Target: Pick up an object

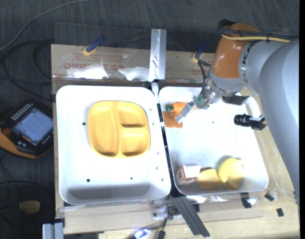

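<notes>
Hand [183,114] touches one orange object [173,118]; two bins [67,183].

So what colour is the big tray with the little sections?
Yellow. The divided tray shows clearly in the camera view, inside the left bin.

Both white bins [72,183] are looking like smooth, slightly glossy plastic. The yellow divided tray [118,128] is showing a soft plastic sheen. The tabletop [67,59] is looking like matt cardboard or wood under clear film. The arm's orange band [227,59] is gleaming glossy, its grey shell smooth.
</notes>
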You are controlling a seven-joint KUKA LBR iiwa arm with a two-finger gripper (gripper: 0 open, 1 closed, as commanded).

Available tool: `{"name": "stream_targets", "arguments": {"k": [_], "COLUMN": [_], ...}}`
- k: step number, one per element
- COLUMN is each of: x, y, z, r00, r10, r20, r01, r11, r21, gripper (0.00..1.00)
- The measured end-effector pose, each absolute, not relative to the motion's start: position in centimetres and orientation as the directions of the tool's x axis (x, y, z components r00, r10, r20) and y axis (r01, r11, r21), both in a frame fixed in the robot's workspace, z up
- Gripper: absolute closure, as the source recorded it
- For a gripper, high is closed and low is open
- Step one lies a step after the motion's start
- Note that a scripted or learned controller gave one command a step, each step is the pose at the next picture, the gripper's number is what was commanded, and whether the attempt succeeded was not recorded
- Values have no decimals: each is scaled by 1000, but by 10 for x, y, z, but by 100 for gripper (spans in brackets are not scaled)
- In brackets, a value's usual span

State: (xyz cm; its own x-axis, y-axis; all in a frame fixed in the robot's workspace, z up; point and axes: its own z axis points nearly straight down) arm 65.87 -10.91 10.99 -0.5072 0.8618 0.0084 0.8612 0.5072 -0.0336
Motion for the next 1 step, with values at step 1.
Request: {"name": "stream_targets", "arguments": {"k": [1], "x": [668], "y": [-118], "z": [91], "r00": [-485], "r10": [874], "r20": [-2], "r01": [874], "r11": [485], "r21": [-7], "gripper": [0]}}
